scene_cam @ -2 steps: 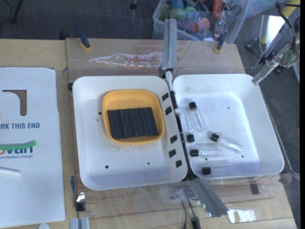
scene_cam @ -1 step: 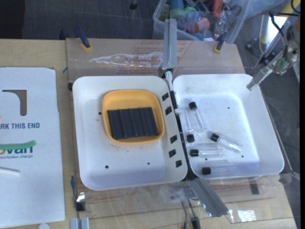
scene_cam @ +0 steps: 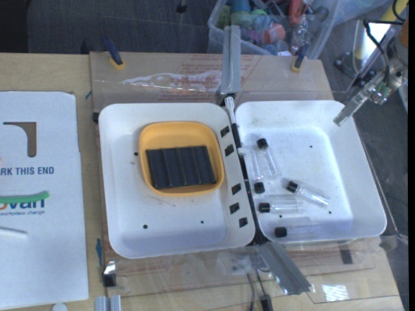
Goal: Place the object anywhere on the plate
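A yellow plate (scene_cam: 176, 130) sits in the left white bin (scene_cam: 123, 225). On the plate lies a flat black ridged block (scene_cam: 180, 166), covering most of its floor. Several clear vials with black caps lie in the right bin (scene_cam: 363, 206), among them one near the divider (scene_cam: 262, 151), one slanted at mid-bin (scene_cam: 306, 192) and one along the front wall (scene_cam: 292, 230). My gripper (scene_cam: 345, 113) hangs over the right bin's far right corner, above the rim and apart from the vials. Nothing shows in its grasp.
A grey divider bar (scene_cam: 230, 70) runs between the bins. A clear box of colourful objects (scene_cam: 272, 11) stands behind the bench. A white printed sheet (scene_cam: 32, 186) lies at the left. Blue clamps (scene_cam: 115, 58) hold the back board.
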### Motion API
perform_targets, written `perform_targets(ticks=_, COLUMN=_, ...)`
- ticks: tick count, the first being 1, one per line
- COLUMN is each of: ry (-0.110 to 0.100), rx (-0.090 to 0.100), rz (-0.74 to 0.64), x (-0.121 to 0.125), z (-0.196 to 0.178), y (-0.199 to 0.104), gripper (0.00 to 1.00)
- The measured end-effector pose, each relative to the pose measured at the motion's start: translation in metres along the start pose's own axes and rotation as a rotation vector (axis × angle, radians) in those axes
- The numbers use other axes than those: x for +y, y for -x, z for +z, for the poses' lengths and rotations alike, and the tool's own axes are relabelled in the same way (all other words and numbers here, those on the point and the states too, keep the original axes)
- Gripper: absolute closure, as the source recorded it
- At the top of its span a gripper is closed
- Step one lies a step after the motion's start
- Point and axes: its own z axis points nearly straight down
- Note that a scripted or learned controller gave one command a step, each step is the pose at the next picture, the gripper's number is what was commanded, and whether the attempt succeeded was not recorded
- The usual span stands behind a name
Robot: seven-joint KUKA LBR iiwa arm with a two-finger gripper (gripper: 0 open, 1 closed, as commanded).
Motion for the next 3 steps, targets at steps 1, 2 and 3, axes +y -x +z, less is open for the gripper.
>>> perform_targets(ticks=1, ry=0.001, rx=-0.001, rz=-0.04, x=-0.0028, z=0.0052, y=-0.0021, gripper=0.0)
perform_targets(ticks=2, ry=0.002, rx=0.0, rz=-0.012, x=-0.005, z=0.0003, y=-0.0038, gripper=0.0)
perform_targets(ticks=3, ry=0.0, rx=0.0, rz=-0.04, x=-0.0037, z=0.0056, y=-0.0019, gripper=0.0)
